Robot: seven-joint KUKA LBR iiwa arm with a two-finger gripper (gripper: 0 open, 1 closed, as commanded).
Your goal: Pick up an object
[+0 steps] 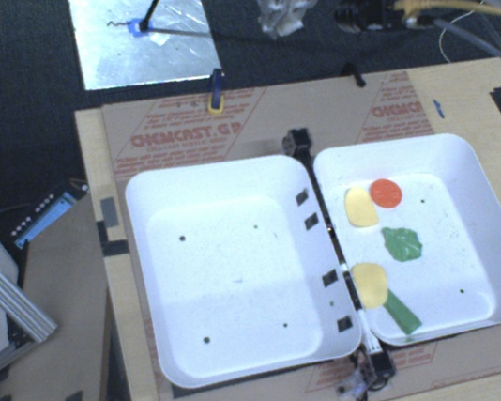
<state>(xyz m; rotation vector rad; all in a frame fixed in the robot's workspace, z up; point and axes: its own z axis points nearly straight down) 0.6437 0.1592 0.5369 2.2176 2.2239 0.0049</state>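
Gripper point(289, 3) up top beyond the bins, finger state can't tell. Right shallow white bin point(493, 202) holds round orange-red disc point(385, 193) touching pale yellow piece point(360, 208), green leafy piece point(402, 244) below.

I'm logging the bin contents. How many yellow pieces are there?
2: one yellow piece beside the orange disc, another against the right bin's left wall.

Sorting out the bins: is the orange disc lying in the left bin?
No, the orange disc lies in the right bin, beside a yellow piece.
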